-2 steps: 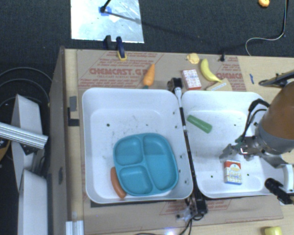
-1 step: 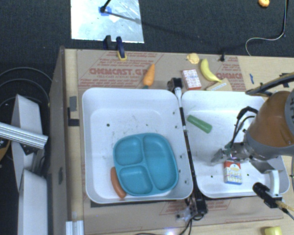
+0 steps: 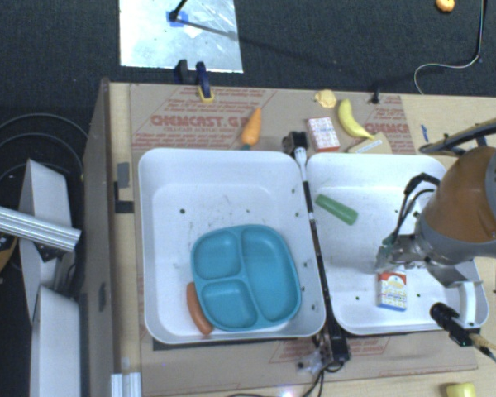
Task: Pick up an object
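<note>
In the right bin (image 3: 355, 317) a small white and orange carton (image 3: 393, 290) lies flat near the front. My gripper (image 3: 394, 255) hangs just above the carton's far end, under the grey wrist and orange band (image 3: 471, 195). A green block (image 3: 336, 209) lies at the back left of the same bin. The left bin (image 3: 169, 222) holds a blue divided plate (image 3: 245, 277) with an orange sausage-like piece (image 3: 197, 308) beside its left edge.
Behind the bins, on the cardboard, lie a carrot (image 3: 250, 126), a small red and white box (image 3: 322, 133), a banana (image 3: 351, 119) and a blue clamp (image 3: 202, 78). A black rail (image 3: 312, 222) divides the bins. Cables trail at the right.
</note>
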{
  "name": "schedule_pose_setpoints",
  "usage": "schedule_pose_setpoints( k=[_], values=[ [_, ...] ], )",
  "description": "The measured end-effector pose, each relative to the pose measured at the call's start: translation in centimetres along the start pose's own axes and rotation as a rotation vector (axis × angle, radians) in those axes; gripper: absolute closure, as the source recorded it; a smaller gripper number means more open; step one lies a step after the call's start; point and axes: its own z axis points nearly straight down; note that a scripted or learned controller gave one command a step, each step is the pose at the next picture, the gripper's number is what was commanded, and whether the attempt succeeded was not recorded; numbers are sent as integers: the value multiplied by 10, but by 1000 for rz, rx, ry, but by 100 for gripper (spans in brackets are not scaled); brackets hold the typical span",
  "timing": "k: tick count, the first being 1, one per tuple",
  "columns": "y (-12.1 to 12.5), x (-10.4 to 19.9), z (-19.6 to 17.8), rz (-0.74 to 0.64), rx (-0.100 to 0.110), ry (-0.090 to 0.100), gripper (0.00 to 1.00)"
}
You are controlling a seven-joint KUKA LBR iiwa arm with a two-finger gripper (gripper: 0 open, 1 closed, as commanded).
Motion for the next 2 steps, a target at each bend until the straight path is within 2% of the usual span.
schedule_pose_setpoints(
  k=[1, 2],
  values=[
    [-2, -11, -93, -5, 11, 5, 100],
    [-3, -10, -88, -4, 17, 8, 0]
  ],
)
